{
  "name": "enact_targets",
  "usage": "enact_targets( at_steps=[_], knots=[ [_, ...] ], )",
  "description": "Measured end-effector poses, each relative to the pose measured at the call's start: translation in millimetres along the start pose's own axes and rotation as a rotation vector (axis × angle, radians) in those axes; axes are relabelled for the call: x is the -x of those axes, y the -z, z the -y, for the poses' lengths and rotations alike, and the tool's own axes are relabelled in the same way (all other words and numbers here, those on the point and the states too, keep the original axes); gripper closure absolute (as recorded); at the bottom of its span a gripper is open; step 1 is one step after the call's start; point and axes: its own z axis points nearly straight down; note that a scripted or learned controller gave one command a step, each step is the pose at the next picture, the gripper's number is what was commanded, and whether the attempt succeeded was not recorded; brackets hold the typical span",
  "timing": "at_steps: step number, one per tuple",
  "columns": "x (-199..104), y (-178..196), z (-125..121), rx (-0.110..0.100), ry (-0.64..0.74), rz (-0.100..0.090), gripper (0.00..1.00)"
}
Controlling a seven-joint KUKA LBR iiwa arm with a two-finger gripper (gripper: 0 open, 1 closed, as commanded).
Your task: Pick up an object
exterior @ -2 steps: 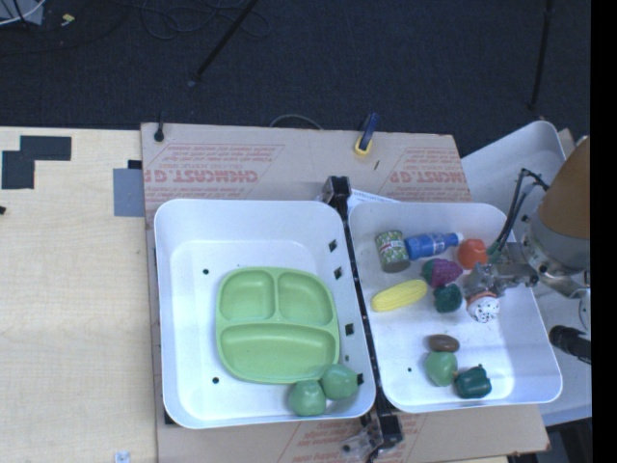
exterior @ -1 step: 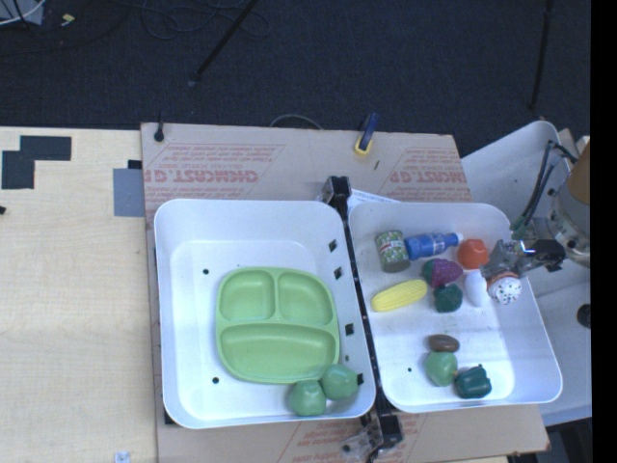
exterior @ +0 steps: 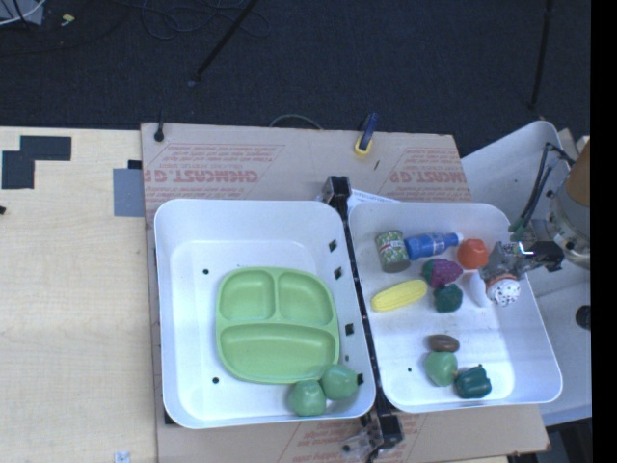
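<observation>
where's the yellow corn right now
The corn lies in the right bin, near its left wall, below the green can and left of the purple toy.

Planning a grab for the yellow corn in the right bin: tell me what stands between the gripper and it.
The gripper sits at the right bin's right side. Between it and the yellow corn lie the purple toy and the dark green toy; the orange toy sits close beside the gripper.

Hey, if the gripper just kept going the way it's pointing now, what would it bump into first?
The gripper hangs over the right bin's right side, apparently pointing down. Straight on, it would most likely meet the white speckled object just below it; the orange object sits just to its left. Depth is hard to judge from this view.
</observation>
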Motion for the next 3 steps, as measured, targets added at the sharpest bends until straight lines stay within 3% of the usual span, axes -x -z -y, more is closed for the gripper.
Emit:
enact_targets(
  at_steps=[3],
  knots=[
    [-172, 16, -20, -0.001, 0.003, -0.002, 1.0]
  ],
)
